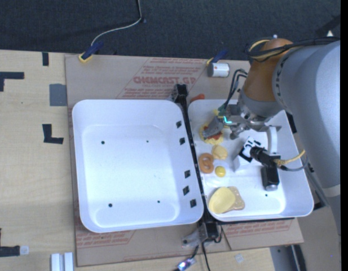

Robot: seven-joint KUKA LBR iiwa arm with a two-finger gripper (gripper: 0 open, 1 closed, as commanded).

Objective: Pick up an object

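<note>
Bins: we find two white bins side by side; every loose item lies in the right bin, next to the left bin.
Tool: the gripper sits low over the right bin's far-left corner. We cannot tell whether it is spread or pressed together, and we cannot confirm any item in its hold.
Nearest item: a yellow-and-red piece lies just beside the gripper, close to the bin's left wall.
Other items: a pale yellow lump, an orange ring and a small yellow ball lie along the left wall. A large yellow-and-tan piece lies by the near edge.
Step in hand: we judge this to be the approach to a grasp; no item is lifted.
Next move: centre on the yellow-and-red piece, close on it, then rise straight. The wall close by leaves little room.
</note>
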